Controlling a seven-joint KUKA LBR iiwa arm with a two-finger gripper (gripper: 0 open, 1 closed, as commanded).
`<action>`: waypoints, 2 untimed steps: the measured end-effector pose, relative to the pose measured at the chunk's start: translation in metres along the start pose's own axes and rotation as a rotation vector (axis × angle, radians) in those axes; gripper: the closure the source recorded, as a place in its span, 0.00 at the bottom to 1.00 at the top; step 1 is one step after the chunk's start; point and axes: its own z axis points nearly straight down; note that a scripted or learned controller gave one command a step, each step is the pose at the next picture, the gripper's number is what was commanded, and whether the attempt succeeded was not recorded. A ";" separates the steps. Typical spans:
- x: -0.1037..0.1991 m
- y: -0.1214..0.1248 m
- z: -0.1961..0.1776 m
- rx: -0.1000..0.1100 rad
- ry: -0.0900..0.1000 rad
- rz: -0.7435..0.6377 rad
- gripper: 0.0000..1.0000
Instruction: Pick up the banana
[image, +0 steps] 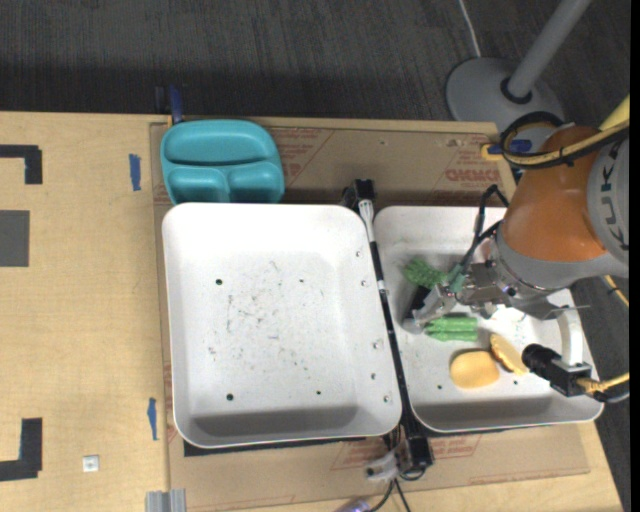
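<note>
— two white bins side by side; where's the banana?
— in the right bin (430, 412), toward its near right part: a yellow piece, the banana (505, 352), just beside a rounder orange-yellow item (474, 370).
— and the gripper?
— the gripper (440, 296) sits low in the same bin, among the green items (449, 327), left of the banana. whether it's apart or together, i cannot tell.
— anything else?
— a teal tray (222, 160) behind the left bin (270, 320).

— How does the light look to you?
— Even and bright from overhead; the white bins (270, 320) nearly blow out, you see.
— Shadows?
— Soft, under the arm (560, 215). Focus is slightly soft, detail grainy throughout.
</note>
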 end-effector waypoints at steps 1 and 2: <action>0.065 -0.032 0.000 0.004 0.003 -0.176 0.00; 0.142 -0.024 0.000 0.001 0.001 -0.326 0.00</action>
